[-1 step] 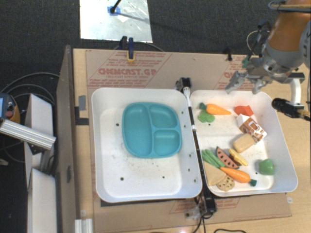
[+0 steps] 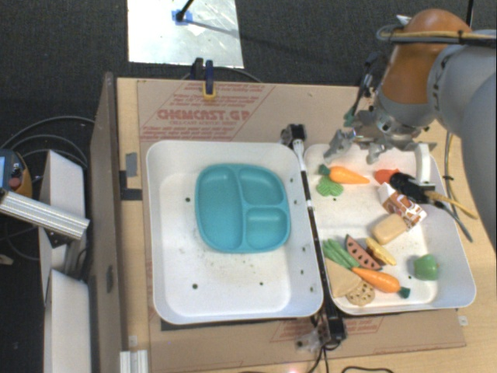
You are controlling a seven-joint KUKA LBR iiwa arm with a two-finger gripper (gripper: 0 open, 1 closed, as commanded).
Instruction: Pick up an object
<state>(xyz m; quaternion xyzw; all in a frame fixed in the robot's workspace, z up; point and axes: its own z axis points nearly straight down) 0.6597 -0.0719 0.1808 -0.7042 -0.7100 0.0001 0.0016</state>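
Cardboard-topped bench held two white bins, left bin with a teal divided plate, right bin crowded with toy food, gripper hovering spread and empty above the far carrot, likely lining up a grab.

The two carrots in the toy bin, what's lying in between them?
Between the upper carrot and lower carrot lie bare white floor, then a watermelon slice, in the camera view.
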